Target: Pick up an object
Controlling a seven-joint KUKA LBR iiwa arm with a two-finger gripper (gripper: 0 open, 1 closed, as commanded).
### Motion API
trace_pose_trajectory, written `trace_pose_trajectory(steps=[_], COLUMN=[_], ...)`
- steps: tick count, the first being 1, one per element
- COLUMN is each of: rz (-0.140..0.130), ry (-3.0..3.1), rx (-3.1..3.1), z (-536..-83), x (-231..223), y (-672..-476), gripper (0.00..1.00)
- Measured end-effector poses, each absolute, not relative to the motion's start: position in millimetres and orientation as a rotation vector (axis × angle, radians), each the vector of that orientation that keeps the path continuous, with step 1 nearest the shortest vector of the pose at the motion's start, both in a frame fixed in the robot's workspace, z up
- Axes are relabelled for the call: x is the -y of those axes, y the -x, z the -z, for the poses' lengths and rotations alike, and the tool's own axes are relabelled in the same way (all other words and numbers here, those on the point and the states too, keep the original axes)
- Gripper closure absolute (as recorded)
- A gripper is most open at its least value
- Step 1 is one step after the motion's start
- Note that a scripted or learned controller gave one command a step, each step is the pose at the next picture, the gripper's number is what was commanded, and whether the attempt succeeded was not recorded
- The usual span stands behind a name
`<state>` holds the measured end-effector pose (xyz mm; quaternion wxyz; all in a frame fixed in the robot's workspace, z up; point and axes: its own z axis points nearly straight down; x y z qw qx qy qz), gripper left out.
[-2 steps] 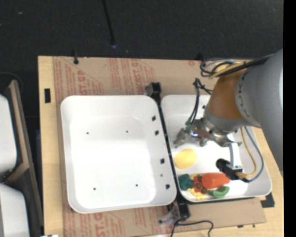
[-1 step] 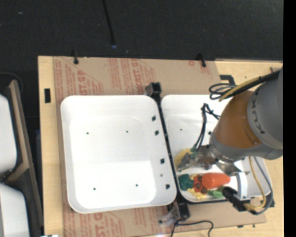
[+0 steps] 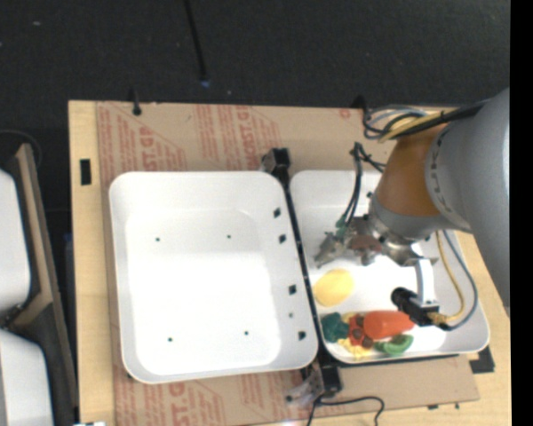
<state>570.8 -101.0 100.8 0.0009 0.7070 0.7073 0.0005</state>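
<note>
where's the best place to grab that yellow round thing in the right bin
Grip the yellow ball across its widest middle, coming straight down from above. It looks round, so any finger direction should do, and it sits apart from the orange and green pile, leaving room beside it.

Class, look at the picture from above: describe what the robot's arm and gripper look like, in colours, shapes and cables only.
The arm is a thick, rounded grey body with an orange band above the wrist. Below it sits a darker grey metal gripper with slim prongs. Black and yellowish cables loop beside the band, and another cable curves past a small white and black block.
</note>
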Motion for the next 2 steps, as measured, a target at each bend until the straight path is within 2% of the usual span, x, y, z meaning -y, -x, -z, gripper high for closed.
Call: trace_pose_trajectory(steps=[1,2], rz=[-0.01,0.007], ry=[-2.216,-2.227], rx=[-2.216,-2.222], z=[-205.7,-121.7], x=[91.7,106.2], y=[-524.3,-494.5], gripper=[0.0,0.0])
